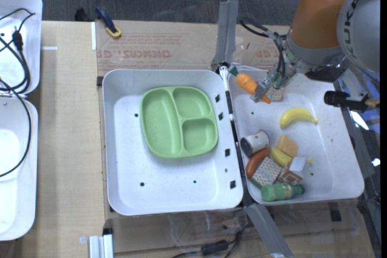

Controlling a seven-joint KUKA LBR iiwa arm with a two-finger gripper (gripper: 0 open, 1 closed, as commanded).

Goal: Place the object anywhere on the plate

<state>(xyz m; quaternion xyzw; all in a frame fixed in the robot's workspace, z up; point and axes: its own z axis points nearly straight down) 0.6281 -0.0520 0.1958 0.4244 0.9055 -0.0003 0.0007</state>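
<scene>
Orange carrot (247, 81), green-tipped, touching claw (266, 91); claw's grip impossible to tell.

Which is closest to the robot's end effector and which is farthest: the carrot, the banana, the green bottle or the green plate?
From the end effector:
1. Carrot, right beside it, right bin's top corner.
2. Banana, just below, right bin.
3. Green plate, left bin.
4. Green bottle, right bin's bottom edge.
</scene>
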